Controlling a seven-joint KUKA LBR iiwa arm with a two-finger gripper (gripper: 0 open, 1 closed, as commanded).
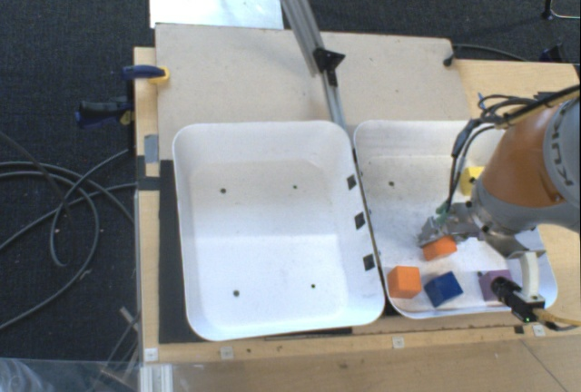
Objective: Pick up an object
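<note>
Your hand sits low in the right bin, touching an orange piece; whether it grips cannot be told. Orange block and blue block lie near.

You see the arm cut off at the right edge, and it hides part of the yellow thing.
</note>
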